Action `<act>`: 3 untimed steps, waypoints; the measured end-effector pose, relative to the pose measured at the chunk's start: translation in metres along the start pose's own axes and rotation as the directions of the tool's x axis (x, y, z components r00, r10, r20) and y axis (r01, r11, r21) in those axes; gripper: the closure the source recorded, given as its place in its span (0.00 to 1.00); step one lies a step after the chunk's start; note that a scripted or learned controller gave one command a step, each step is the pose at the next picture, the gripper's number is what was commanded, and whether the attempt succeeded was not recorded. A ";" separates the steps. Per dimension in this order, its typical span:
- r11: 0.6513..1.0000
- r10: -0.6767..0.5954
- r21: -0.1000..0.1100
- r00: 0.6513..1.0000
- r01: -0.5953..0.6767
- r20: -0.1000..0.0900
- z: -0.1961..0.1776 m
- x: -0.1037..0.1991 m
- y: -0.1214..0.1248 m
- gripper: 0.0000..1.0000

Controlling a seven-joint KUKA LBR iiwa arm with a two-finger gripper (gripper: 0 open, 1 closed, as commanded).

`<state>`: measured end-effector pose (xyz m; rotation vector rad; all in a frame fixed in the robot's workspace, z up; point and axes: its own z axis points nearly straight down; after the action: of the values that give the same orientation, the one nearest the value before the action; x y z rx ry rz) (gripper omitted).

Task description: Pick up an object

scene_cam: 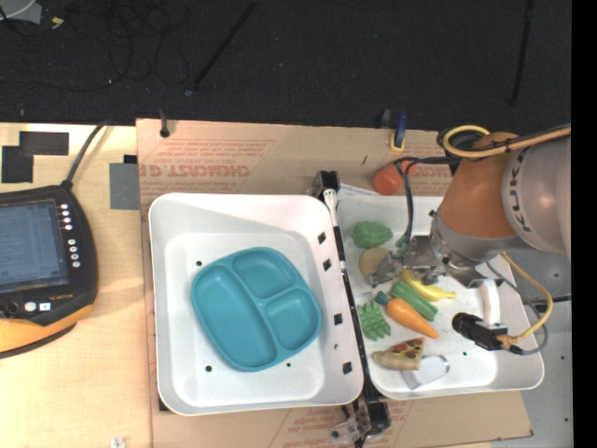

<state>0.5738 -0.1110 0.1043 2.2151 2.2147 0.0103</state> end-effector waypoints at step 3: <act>1.000 -0.003 0.011 1.000 0.003 -0.001 0.016 -0.035 -0.022 0.00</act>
<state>0.5522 -0.1461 0.0877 2.2179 2.2234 -0.0008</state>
